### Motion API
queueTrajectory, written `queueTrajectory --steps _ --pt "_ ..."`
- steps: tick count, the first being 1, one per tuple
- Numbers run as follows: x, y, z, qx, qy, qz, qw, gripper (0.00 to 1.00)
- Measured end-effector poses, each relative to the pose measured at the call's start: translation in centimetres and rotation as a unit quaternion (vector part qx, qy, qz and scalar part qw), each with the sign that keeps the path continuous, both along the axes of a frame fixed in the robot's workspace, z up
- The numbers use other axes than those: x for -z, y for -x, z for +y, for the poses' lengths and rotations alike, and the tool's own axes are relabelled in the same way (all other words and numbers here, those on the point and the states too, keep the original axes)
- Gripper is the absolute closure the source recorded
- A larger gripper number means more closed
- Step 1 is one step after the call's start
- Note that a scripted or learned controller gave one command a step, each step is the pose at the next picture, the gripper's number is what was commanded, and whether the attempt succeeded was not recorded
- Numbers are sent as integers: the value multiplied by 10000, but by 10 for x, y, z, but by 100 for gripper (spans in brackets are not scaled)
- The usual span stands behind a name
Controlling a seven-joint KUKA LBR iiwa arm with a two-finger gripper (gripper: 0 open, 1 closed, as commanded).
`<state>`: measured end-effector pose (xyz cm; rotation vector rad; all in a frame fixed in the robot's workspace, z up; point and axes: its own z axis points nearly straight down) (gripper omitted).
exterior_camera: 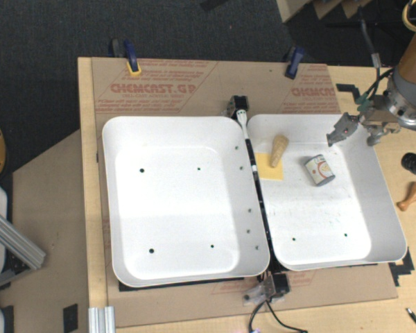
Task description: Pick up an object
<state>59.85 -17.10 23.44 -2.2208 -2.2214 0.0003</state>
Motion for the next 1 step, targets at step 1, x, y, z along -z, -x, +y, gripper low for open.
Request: queueTrajectory --steps 1 --pt "91 -18 -38 11 -2 27 10000 0"
